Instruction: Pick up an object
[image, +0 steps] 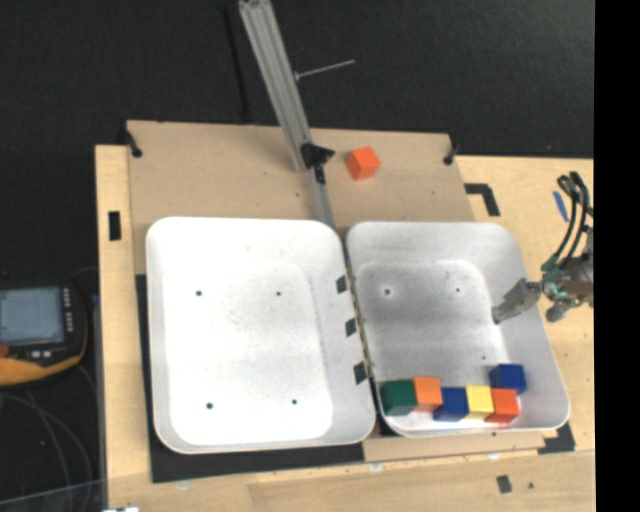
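Note:
A row of small blocks lies along the front wall of the right bin (440, 250): a green block (398, 396), an orange block (428, 390), a blue block (452, 402), a yellow block (480, 400), a red-orange block (505, 403) and a second blue block (509, 377) just behind it. My gripper (520, 298) reaches in over the right rim of that bin, above and behind the blocks, touching none of them. Nothing shows in its grasp.
The left bin (245, 330) sits beside the right one. An orange cube (362, 163) rests on the brown board behind the bins, next to a slanted metal rail (285, 95). A handheld pendant (35, 320) lies off the bench at the left.

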